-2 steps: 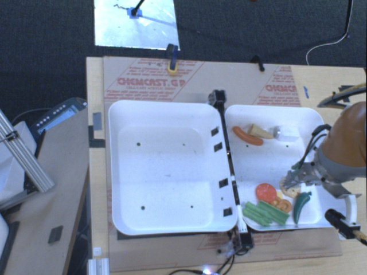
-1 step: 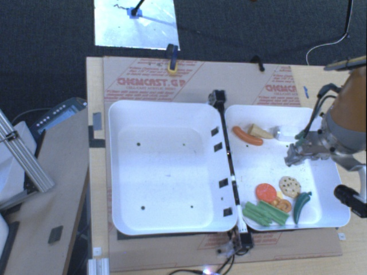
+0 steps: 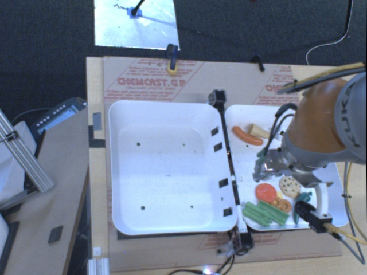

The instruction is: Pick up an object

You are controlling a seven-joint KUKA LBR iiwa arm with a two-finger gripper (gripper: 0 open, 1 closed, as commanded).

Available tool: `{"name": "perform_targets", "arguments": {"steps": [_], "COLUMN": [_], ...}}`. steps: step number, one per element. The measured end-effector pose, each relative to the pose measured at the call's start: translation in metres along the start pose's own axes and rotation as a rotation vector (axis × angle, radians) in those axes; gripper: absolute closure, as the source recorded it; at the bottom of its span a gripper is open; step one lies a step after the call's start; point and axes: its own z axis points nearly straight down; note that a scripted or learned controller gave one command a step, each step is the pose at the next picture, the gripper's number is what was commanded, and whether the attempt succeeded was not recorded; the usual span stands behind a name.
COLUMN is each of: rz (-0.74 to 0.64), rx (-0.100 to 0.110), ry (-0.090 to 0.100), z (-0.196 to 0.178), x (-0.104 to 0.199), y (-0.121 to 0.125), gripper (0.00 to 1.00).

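My gripper point(image 3: 265, 169) hangs low over the middle of the right bin point(image 3: 241, 119), its metal fingertips just above the bin floor with nothing seen between them. A red tomato slice point(image 3: 265, 192) lies just below the gripper. Beside the slice are a speckled cookie point(image 3: 289, 185) and a small orange piece point(image 3: 282, 203). Green beans point(image 3: 265, 212) lie along the bin's near edge. A red-orange sausage point(image 3: 247, 135) and a tan piece point(image 3: 258, 131) rest toward the far side, up and left of the gripper.
The left bin point(image 3: 166, 165) sits next to the right one, a black-clipped divider point(image 3: 226, 153) between them. The arm's grey and orange wrist point(image 3: 324, 125) covers the right bin's right part. A teal item point(image 3: 305, 197) peeks out under the wrist.
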Motion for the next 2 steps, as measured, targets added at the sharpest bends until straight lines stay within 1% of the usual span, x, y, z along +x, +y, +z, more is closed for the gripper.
{"name": "perform_targets", "arguments": {"steps": [1,2], "rz": [0.001,0.002], "rx": [-0.025,-0.018], "ry": [-0.002,-0.004], "z": [-0.218,-0.276], "x": [0.027,0.05], "y": [0.002,0.109], "gripper": [1.0,1.0]}}
